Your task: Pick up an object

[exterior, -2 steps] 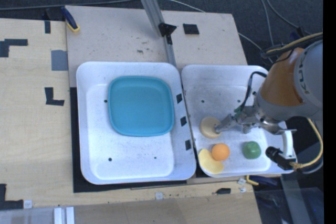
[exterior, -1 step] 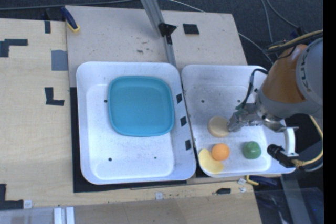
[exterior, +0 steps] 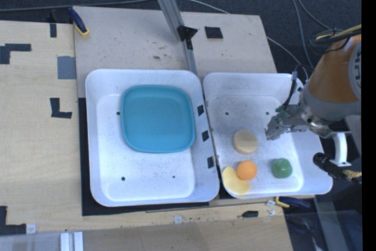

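The arm (exterior: 335, 82) comes in from the right edge of the view, its orange band sitting high over the right bin's outer rim, with the grey wrist below it angled down and to the left. The hand (exterior: 275, 129) hangs over the middle of the right bin (exterior: 235, 88), tilted so its tip points toward the bin floor. Whether it is clenched or released cannot be told from this angle; nothing can be seen gripped in it.

Just below and to the left of the hand lies a tan round puck (exterior: 245, 141), flat on the bin floor, near the tip of the hand; whether they touch is unclear. Further toward the near rim sits an orange ball (exterior: 247, 170), touching or overlapping a yellow piece (exterior: 233, 183) that lies at the bin's front left corner. To the right of the ball, apart from it, rests a green block (exterior: 281, 168), below the hand and clear of it.

The left bin (exterior: 100, 126) holds a blue plate (exterior: 157, 118), lying flat in the upper middle of the bin. Both bins sit side by side on the desk (exterior: 35, 144), which carries scraps of dark tape on its left part. A grey metal bar (exterior: 167, 0) runs down at a slant from the top of the view to the gap between the two bins.
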You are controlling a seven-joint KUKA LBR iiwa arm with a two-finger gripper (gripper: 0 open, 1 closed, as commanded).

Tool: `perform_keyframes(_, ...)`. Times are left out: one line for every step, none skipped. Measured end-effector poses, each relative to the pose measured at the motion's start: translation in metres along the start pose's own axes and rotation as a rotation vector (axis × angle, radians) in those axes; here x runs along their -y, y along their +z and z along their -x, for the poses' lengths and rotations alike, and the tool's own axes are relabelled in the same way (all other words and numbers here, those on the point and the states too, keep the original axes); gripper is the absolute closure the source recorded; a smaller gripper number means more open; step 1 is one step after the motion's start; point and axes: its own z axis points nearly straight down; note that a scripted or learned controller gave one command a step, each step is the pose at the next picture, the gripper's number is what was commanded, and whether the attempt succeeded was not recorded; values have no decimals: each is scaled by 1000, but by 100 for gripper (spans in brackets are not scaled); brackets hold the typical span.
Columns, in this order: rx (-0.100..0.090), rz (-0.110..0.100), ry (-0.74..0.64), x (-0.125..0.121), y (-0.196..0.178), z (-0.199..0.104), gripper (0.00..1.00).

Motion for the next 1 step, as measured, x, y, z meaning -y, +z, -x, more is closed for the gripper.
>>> perform_keyframes(-1, -2, 0, -1, -33, 0, 100)
